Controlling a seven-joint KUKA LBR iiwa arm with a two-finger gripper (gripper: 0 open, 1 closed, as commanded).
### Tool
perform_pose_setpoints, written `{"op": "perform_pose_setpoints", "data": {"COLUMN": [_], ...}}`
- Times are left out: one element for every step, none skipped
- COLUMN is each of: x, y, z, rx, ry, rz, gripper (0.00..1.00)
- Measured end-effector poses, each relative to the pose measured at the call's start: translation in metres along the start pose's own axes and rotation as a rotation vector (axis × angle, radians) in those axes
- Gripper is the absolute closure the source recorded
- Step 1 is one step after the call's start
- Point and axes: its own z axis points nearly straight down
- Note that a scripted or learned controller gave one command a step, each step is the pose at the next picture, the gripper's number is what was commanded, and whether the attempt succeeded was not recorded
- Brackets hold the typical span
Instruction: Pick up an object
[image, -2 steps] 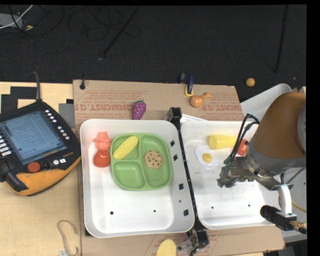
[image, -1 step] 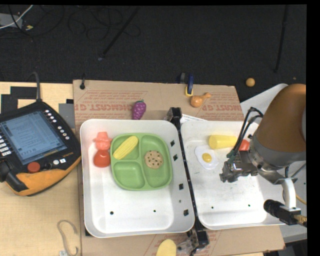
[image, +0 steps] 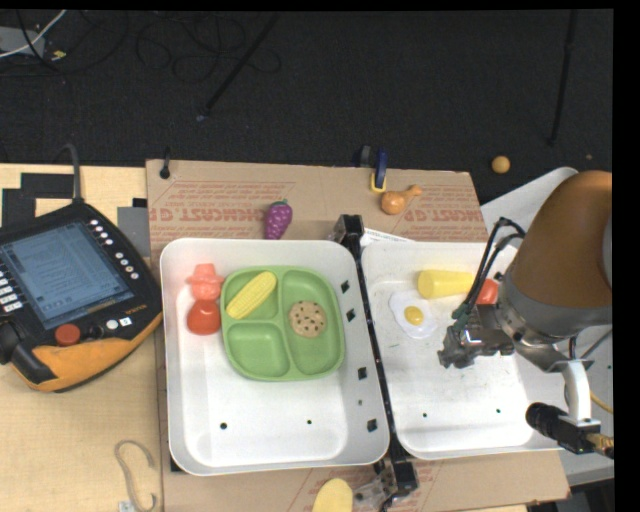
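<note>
- Your gripper (image: 458, 352) sits low in the right bin (image: 470, 440); finger state: cannot tell.
- Fried egg (image: 411, 316) just left of it, yellow wedge (image: 443, 283) beyond; likely the egg is targeted.
</note>
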Motion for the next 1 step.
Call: {"op": "perform_pose_setpoints", "data": {"x": [-0.0048], "y": [0.0083], "z": [0.0081], "rx": [0.0], "ry": [-0.001], "rz": [0.0], "gripper": [1.0]}}
